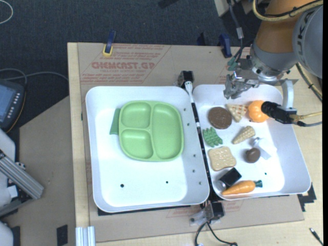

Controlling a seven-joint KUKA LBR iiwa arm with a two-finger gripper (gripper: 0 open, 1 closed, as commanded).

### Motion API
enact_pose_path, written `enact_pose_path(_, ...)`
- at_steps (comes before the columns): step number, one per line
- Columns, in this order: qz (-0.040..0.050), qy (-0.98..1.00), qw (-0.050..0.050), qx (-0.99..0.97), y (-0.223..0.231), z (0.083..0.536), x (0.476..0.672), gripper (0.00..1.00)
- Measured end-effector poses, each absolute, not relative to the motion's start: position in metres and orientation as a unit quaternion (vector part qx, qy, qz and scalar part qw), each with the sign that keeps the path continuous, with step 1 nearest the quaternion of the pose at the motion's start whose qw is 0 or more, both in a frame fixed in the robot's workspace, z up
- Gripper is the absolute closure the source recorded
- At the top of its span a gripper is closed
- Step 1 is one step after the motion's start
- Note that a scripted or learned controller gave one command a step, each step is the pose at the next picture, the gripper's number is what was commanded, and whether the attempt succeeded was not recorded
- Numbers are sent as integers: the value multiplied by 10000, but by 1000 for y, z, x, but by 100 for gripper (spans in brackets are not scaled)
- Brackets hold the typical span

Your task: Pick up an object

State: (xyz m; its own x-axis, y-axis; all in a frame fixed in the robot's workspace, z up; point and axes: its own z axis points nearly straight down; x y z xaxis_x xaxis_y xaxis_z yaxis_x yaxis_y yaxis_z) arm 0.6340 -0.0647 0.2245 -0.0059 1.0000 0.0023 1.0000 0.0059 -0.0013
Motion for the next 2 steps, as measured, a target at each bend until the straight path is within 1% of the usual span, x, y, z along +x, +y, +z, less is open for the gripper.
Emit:
enact_pose_path(1, 2, -7094, 25, -7049, -6, 217, 615, 100)
enact_pose_path(2, -4, -7080, -1, -7062, 9, 220, 617, 100)
